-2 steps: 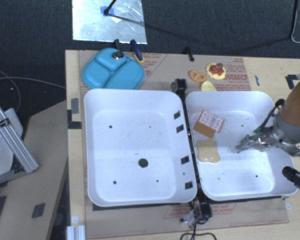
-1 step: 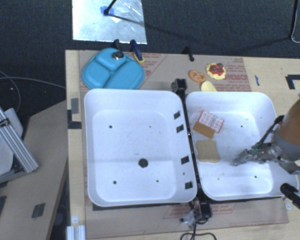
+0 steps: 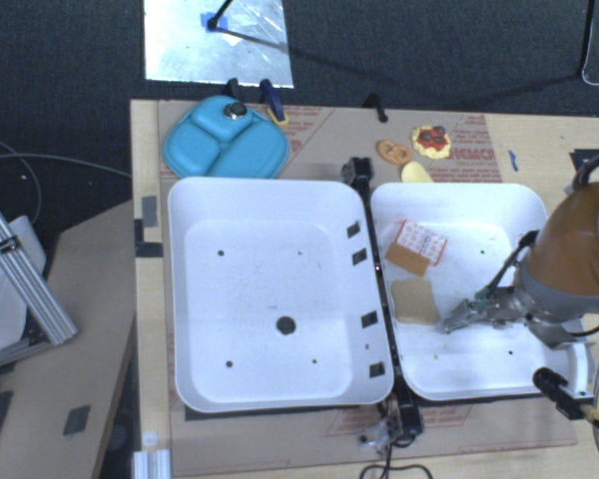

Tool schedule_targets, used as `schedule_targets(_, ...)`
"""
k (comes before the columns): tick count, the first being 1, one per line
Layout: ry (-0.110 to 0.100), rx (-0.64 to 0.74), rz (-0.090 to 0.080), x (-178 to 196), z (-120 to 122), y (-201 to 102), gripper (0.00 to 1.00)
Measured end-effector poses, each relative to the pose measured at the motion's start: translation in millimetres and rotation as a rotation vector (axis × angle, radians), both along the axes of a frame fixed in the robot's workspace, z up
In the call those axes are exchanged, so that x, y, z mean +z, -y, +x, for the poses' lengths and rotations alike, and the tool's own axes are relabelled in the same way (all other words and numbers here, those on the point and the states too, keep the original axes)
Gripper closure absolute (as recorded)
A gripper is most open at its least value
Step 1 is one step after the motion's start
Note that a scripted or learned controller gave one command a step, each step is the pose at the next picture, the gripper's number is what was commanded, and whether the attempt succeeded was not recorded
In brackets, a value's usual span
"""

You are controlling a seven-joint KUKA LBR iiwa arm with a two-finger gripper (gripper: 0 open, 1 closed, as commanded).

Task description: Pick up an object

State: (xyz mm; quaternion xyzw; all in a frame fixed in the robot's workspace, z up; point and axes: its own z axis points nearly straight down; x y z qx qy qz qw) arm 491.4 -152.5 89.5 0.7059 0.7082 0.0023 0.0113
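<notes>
In the camera view, the table (image 3: pixel 309 128) is bare brown cardboard with red print, and it carries two shallow bins of smooth white plastic with rounded corners. The left bin (image 3: pixel 195 267) has a flat floor dotted with small dark holes and one larger dark spot. The right bin (image 3: pixel 519 203) touches it along a black seam set with small black clips.

The task's things lie in the right bin, on its left half. A flat tan square pad (image 3: pixel 412 300) with a soft, matte look sits close to the seam. Just above it is a tilted red-and-white patterned packet (image 3: pixel 420 239) over a brown slab.

The grey metal gripper (image 3: pixel 459 317) reaches in from the right, its tip low just beside the pad's right edge. I cannot tell whether the jaws are apart or together. The arm's glossy orange band (image 3: pixel 579 242) bulks over the bin's right wall. Open white floor lies below the pad.

Beyond the bins sit a glossy blue compartment tray (image 3: pixel 225 140) and small toy foods (image 3: pixel 431 141).
</notes>
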Motion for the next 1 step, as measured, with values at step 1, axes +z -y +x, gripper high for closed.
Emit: schedule_targets(1,-0.001,0.0,0.002,-0.8,-0.3,-38.0,0.0)
